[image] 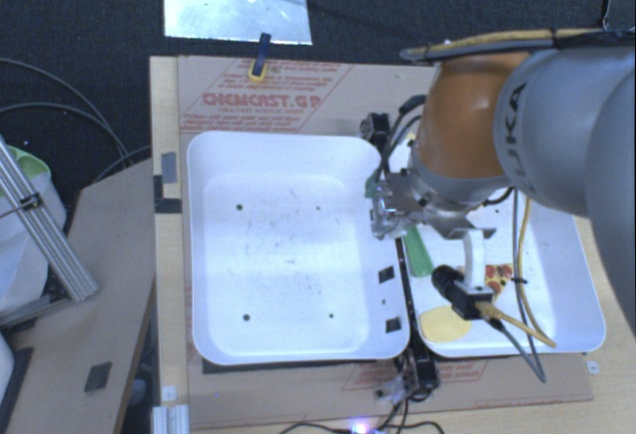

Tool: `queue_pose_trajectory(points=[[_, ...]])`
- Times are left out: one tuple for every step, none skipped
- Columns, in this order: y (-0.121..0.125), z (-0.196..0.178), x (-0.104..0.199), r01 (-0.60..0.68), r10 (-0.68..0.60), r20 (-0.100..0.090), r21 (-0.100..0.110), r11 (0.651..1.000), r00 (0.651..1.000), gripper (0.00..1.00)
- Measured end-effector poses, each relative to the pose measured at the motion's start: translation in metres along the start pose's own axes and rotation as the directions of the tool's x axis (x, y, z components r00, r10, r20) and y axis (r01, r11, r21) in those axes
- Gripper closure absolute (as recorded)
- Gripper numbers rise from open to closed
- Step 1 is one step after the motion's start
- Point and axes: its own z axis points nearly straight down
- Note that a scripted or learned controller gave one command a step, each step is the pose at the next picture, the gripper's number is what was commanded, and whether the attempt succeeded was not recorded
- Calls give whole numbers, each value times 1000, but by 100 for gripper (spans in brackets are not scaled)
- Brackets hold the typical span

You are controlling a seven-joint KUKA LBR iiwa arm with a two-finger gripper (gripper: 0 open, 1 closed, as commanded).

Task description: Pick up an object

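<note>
While the arm (517, 124) hangs over the right bin (576, 313), its fingers' state cannot be told.

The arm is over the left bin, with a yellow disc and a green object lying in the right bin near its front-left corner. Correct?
Not quite. The camera view shows the arm over the right bin, not the left bin. The yellow disc and green object do lie in the right bin.

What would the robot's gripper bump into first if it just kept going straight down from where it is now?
Probably the green object lying under the gripper by the inner edge of the right bin. The arm hides the fingertips and depth is unclear from above, so it might meet the bin floor beside it instead.
</note>
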Motion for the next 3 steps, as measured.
queue_pose_trajectory(points=[[41,-315,-59,8,-8,-2,-31,999,1000,100],[-27,-231,7,18,-18,-4,-1,1000,1000,100],[-39,-50,56,15,-15,-1,4,1000,1000,100]])
